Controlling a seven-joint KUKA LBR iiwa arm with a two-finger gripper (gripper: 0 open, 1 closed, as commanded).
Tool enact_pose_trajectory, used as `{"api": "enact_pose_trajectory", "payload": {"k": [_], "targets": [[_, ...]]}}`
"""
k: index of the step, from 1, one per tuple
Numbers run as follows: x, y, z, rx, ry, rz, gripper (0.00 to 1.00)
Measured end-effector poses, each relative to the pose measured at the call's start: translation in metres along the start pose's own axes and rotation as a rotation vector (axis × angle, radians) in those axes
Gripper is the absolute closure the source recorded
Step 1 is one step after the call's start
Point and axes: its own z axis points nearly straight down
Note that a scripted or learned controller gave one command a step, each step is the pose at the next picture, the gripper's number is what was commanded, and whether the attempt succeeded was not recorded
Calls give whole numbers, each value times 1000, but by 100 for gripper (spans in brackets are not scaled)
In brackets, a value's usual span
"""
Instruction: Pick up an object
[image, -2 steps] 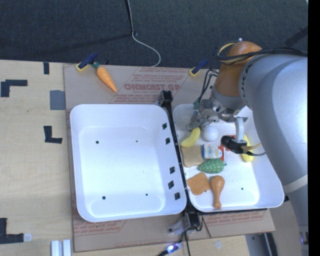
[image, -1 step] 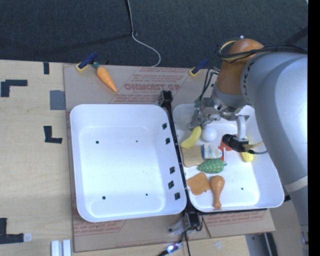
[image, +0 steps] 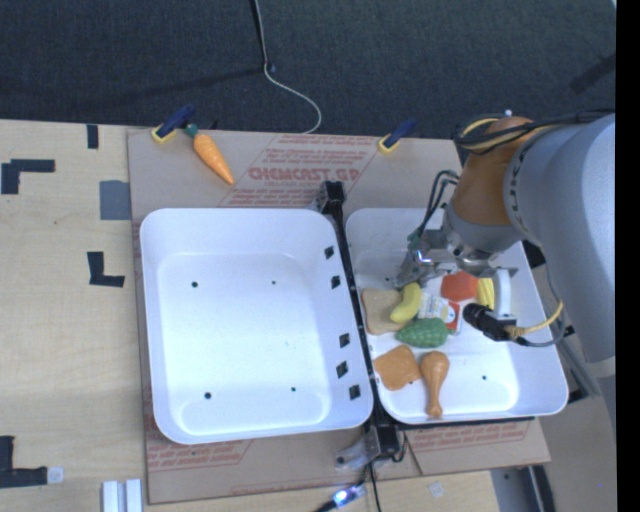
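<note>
Claw (image: 432, 262) low in right bin (image: 500, 395), grip state unreadable; yellow banana (image: 407, 303) just below-left, long axis slanting toward worktop's near edge.

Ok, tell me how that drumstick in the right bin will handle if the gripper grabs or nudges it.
The drumstick looks like moulded toy plastic, so probably stiff and light. Its smooth, rounded meat end tapering to a thin bone suggests it could slip or pivot when pinched. It lies beside the orange piece in the right bin, so a nudge would likely shift both.
</note>
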Motion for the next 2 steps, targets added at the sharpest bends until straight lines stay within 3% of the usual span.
{"api": "enact_pose_trajectory", "payload": {"k": [1, 2], "targets": [[82, 46, -109, -15, 1, -11, 100], [191, 38, -267, -22, 5, -16, 100]]}}
